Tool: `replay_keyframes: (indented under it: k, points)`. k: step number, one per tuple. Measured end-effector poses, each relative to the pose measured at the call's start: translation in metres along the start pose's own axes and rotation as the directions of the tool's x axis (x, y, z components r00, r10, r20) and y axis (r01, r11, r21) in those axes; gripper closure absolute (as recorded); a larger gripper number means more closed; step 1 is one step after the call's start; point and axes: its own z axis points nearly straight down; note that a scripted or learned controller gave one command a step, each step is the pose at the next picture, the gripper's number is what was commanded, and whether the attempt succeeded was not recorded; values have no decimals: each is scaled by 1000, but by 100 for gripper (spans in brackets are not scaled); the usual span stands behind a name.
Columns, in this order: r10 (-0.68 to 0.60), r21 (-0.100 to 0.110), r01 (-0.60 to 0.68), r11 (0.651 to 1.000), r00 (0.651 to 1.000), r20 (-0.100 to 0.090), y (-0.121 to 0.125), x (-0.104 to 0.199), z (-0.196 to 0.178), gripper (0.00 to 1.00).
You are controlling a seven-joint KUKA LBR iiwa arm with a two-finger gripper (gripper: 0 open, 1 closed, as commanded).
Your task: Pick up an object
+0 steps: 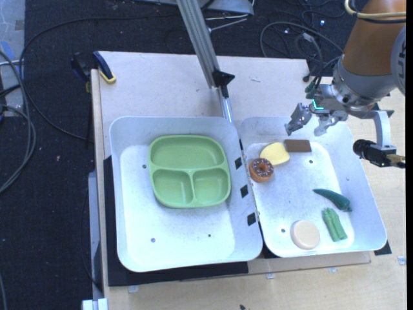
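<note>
My gripper (310, 123) hangs open over the far edge of the right bin (361, 192), its two fingers spread with nothing between them. Just below it lies a brown block (297, 146), touching a yellow wedge (275, 152). A chocolate donut with sprinkles (261, 169) sits beside the wedge. Further toward the front are a dark green pepper (333, 198), a light green pod (333, 225) and a cream round disc (305, 234).
The left bin (129, 237) holds a green divided plate (190, 171). A slanted metal pole (201, 37) rises from between the bins. Cables cover the dark floor behind the bench. A black fitting (373, 151) sticks out at the right bin's right side.
</note>
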Motion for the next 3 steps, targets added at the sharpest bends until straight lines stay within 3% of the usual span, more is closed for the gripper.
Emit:
replay_keyframes:
  k: [1, 3]
  points:
    - [0, -2, 0, 1000, 1000, 0, 0, 0, -1, 0]
    - [2, 1, -2, 1000, 1000, 1, 15, 3, 103, 0]
